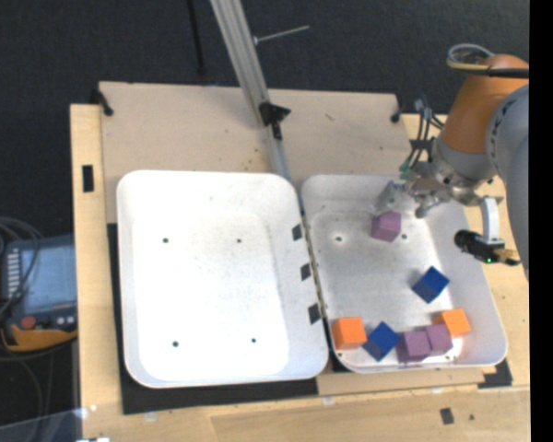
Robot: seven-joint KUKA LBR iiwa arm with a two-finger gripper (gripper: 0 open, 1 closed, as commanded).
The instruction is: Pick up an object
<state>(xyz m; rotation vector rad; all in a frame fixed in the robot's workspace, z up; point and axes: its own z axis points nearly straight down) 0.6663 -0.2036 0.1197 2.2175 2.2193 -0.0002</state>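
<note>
My gripper [406,198] hangs over the far part of the right bin [343,191], and its two fingers stand apart, open, with nothing between them. A purple cube [385,226] lies on the bin floor just in front of the left finger [388,194], close to it but not gripped. Further forward a blue cube [430,284] lies alone. Along the near edge sit an orange cube [349,331], a second blue cube [382,340], two purple cubes [413,345] [438,339] and another orange cube [456,321].
The left bin [203,274] lies beside the right one, with small black clips [306,273] at the seam between them. A slanted metal pole [244,53] rises behind the bins. The grey and orange arm [479,109] comes in from the right.
</note>
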